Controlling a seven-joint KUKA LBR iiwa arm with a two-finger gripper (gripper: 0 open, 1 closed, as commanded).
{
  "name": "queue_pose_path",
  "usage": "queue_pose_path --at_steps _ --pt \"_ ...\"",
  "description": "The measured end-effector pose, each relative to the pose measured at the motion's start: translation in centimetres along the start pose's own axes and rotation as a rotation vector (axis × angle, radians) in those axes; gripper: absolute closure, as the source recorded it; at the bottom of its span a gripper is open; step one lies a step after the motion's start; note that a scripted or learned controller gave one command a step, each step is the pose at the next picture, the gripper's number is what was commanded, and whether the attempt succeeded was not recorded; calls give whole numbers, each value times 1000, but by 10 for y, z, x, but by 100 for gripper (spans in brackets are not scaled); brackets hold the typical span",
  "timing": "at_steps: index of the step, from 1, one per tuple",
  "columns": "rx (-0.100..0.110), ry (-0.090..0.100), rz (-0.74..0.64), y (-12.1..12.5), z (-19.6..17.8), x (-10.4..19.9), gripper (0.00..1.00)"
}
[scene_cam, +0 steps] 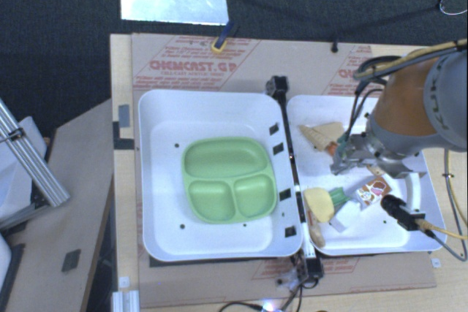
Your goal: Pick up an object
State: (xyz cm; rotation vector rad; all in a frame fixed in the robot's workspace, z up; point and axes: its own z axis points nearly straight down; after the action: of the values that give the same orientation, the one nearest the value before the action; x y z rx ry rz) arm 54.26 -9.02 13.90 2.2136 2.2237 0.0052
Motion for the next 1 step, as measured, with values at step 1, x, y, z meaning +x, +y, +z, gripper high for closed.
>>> queue_pose_path --at_steps 1 --pt "-2 -1 0 -1 -64 0 100"
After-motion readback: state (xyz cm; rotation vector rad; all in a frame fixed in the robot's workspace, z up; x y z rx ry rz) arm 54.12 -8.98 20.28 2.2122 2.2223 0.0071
